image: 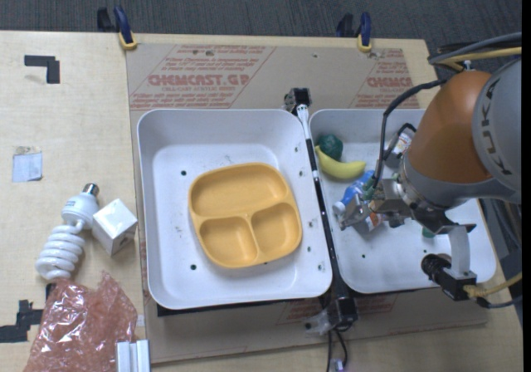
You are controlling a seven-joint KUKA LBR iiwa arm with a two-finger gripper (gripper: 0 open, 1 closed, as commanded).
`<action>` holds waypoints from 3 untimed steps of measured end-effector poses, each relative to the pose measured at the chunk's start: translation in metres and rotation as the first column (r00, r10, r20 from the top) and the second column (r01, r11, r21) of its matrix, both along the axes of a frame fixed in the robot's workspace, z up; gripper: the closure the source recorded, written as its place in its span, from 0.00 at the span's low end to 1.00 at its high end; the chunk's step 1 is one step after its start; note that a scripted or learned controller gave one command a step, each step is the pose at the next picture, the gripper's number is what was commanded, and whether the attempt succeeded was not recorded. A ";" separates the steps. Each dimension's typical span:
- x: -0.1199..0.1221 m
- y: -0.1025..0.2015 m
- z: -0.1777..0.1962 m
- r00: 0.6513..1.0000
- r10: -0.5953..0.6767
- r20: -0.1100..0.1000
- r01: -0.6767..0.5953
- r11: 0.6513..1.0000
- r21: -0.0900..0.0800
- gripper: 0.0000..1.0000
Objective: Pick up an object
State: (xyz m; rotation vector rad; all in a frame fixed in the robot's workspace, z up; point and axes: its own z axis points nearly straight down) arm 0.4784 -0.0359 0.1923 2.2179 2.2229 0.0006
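The gripper (358,214) is hanging low in the right bin (365,271); its opening: cannot tell. The banana (340,167), at its eleven o'clock, appears light, smooth and curved; grasping across the middle looks advisable.

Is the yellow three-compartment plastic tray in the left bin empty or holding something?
Empty. The yellow three-compartment plastic tray lies flat in the left white bin, and all three of its compartments show bare yellow plastic.
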 end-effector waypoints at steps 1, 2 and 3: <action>-0.001 -0.071 -0.037 1.000 -0.002 -0.001 0.002 1.000 0.000 0.00; -0.001 -0.067 -0.100 1.000 -0.004 -0.002 0.004 1.000 0.001 0.00; 0.000 -0.067 -0.090 1.000 -0.004 0.000 0.004 1.000 0.001 1.00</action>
